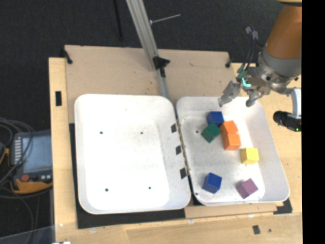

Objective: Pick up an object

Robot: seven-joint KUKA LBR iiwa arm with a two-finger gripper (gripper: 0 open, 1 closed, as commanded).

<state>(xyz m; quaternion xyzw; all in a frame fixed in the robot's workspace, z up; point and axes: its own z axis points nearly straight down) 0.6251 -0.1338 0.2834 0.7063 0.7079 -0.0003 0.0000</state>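
The right bin (269, 187) holds several small blocks. A blue cube (215, 118), a green cube (210, 132) and an orange block (231, 134) cluster near its back. A yellow cube (249, 155) lies right of centre, another blue cube (212, 182) and a purple cube (247, 187) sit near the front. My gripper (238, 97) hangs above the bin's back edge, its two fingers spread apart with nothing between them, just above and right of the back blue cube.
The left bin (124, 151) sits beside the right one, with small clips along the shared edge. A slanted metal pole (144, 32) rises behind the bins. A handheld pendant (28, 161) with cables lies off the bench's left side.
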